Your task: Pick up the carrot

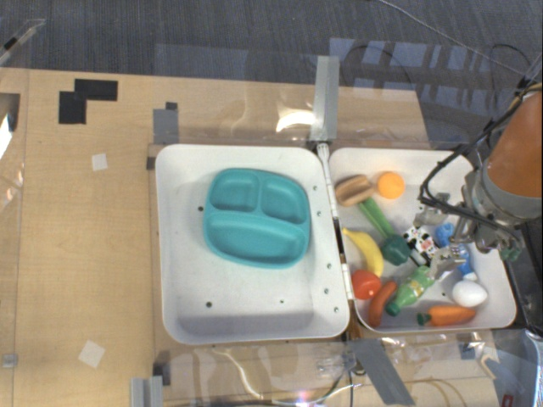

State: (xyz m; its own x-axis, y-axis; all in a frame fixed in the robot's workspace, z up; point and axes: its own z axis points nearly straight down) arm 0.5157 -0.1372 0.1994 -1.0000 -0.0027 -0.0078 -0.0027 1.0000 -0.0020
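We find the small orange plastic carrot with its green tip (447,315) just below our grey two-finger gripper (451,251), nearer the camera, its long axis crosswise. Whether the gripper is wide or narrow, we cannot tell.

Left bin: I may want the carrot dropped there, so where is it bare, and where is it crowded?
The left bin is bare around the teal tray, widest along its near and left edges. The right bin is crowded: carrot, egg, banana and gripper.
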